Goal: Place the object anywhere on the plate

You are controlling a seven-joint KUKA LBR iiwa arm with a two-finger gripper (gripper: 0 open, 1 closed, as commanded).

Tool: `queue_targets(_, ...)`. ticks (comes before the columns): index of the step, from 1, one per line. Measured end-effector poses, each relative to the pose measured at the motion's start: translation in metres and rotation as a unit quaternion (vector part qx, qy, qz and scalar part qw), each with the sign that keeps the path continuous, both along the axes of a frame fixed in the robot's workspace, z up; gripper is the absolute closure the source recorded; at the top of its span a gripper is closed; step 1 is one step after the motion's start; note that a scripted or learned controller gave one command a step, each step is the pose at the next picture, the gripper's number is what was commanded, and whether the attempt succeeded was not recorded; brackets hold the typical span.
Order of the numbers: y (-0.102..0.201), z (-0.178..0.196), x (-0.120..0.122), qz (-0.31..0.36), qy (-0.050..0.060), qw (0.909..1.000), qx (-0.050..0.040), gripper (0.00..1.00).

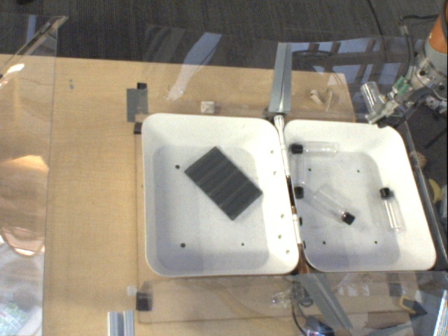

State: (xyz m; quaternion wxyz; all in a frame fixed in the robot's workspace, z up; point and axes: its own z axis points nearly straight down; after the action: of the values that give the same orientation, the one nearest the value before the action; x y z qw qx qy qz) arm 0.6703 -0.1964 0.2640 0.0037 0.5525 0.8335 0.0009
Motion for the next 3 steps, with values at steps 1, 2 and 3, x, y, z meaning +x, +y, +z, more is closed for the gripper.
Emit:
queue_targets(1,-0.008,0.023,0.000,0.021,0.000,0.9998,0.0000,1.00)
queue_targets(2,-0.007,0.039,0.000,0.035,0.000,0.9994,-0.0001,1.00)
queue_targets(3,-0.006,0.039,0.000,0.051,0.001,0.9987,-0.0003,1.00)
